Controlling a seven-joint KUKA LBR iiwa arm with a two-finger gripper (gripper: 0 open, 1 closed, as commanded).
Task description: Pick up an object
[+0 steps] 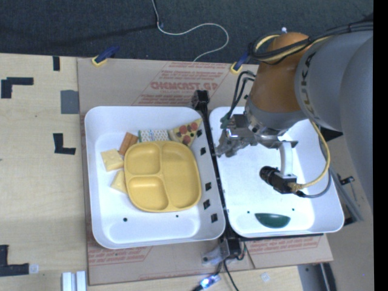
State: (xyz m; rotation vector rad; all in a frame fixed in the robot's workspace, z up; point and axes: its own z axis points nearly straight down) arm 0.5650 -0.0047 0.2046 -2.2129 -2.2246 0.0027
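Note:
A yellow divided plate [162, 176] lies in the left bin [100, 223], over several flat pieces: tan squares [112, 160], a brown piece [127, 142] and patterned pieces [187, 131] at its far edge. A dark green object [271, 219] rests near the front edge of the right bin [321, 217]. My gripper [228, 143] hangs over the left side of the right bin, close to the divider between the bins, with nothing seen between its fingers.
The grey arm with its orange band [279, 77] covers the far right of the right bin. A black fitting with a yellow cable [280, 179] hangs over that bin's middle. Cardboard [176, 83] lies under both bins.

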